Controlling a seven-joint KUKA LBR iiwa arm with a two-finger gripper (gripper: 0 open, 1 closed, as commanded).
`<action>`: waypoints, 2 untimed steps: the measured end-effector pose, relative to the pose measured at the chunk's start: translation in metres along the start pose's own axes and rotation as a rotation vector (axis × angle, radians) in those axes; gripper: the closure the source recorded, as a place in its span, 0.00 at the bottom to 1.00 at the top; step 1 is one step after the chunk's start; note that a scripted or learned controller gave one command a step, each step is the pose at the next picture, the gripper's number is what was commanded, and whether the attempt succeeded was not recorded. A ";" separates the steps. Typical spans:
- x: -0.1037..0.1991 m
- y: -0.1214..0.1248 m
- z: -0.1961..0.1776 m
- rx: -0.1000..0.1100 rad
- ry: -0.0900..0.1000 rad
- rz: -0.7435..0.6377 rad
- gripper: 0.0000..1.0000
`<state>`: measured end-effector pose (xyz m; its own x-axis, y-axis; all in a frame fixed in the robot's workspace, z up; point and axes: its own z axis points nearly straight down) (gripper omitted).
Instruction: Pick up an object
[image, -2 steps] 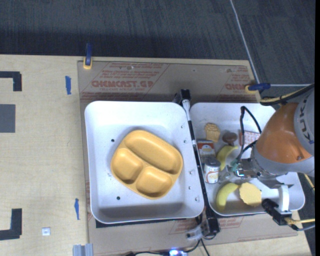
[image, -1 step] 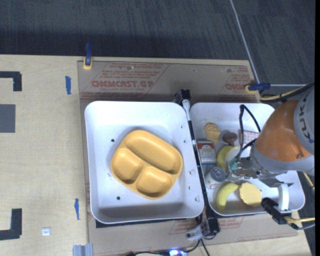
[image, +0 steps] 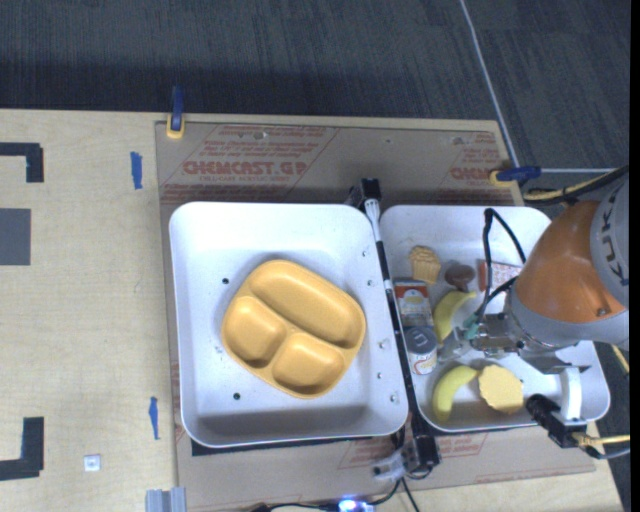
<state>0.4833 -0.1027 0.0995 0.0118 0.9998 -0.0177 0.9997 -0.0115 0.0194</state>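
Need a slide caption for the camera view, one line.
KUKA arm reaches over the right bin of small items; yellow tray sits in the left bin.

1. The arm (image: 580, 275) covers the right bin's (image: 450, 222) right side — and its gripper's fingers.
2. Small items by that bin's left wall — too blurred to name.

Yellow divided plate (image: 292, 326) inside left bin (image: 200, 390)

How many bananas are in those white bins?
2, both in the right bin. One banana lies mid-bin, just left of the arm; the other banana lies near the bin's front edge. The arm covers part of that bin, so more could be hidden.
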 end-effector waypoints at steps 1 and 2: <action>0.000 -0.001 0.008 0.004 0.001 -0.001 0.00; 0.000 -0.001 0.008 0.003 0.001 -0.001 0.00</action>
<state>0.4822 -0.1024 0.0915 0.0112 0.9998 -0.0167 0.9998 -0.0110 0.0160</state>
